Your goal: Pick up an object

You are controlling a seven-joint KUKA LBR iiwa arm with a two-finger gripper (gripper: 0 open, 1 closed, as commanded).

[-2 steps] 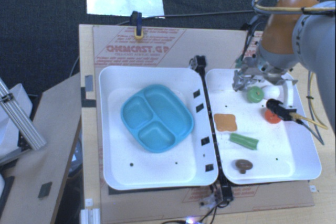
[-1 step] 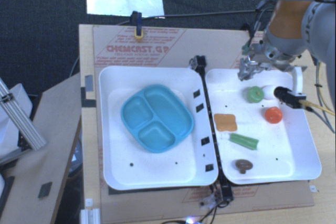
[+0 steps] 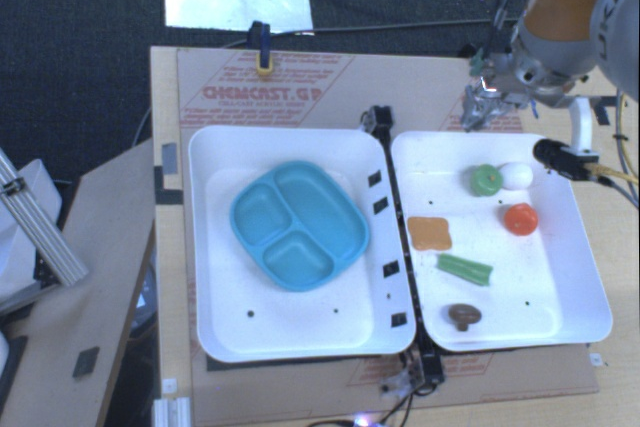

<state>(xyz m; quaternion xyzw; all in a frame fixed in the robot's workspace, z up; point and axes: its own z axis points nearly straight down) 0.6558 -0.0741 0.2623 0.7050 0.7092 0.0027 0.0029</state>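
While the fingers (image 3: 483, 110) hang above the bin's far rim, seemingly slightly parted, the green ball (image 3: 486, 179) lies well below them

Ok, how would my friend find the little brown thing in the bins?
Start at the right-hand shallow white bin. Go to its near edge, past the long green pod-shaped piece. There sits the small brown mushroom-shaped toy, alone, and the only brown thing among green, orange, red and white neighbours.
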